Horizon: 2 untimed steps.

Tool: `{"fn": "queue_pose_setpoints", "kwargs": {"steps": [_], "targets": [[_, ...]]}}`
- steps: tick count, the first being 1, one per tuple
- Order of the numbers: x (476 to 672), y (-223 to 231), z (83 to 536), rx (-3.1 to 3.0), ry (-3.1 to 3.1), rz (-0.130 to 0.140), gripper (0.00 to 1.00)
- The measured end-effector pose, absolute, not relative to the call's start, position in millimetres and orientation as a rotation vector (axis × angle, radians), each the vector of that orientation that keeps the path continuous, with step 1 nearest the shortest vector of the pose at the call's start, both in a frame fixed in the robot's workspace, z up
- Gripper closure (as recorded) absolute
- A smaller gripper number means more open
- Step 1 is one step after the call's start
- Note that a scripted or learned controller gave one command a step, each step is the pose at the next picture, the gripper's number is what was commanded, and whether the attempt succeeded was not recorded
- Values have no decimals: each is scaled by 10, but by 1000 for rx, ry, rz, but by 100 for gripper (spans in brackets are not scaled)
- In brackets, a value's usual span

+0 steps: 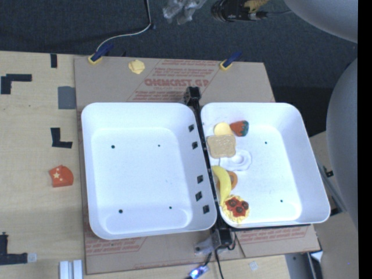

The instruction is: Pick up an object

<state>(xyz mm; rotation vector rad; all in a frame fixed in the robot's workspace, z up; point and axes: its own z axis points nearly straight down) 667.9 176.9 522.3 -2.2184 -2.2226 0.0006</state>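
- Two glossy white plastic bins: left bin (139, 167), right bin (279, 156), on cardboard sheet (174, 80).
- Toy food bunched along right bin's left wall: tan square bread slice (221, 146), curved yellow banana (221, 182), red strawberry (239, 128), flat pizza piece (235, 207).
- Gripper (185, 2) blurred at top, above the bins, touching nothing; its opening unreadable.

Open floor across the right bin (290, 156), food items (226, 167) crowded along its left wall.
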Motion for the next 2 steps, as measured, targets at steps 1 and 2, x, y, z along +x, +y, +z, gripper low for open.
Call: {"fn": "queue_pose_setpoints", "kwargs": {"steps": [1,2], "targets": [[6137,2361,3489,-2209,-2221,24,100],[6453,2341,4724,-2220,-2228,-13,100]]}}
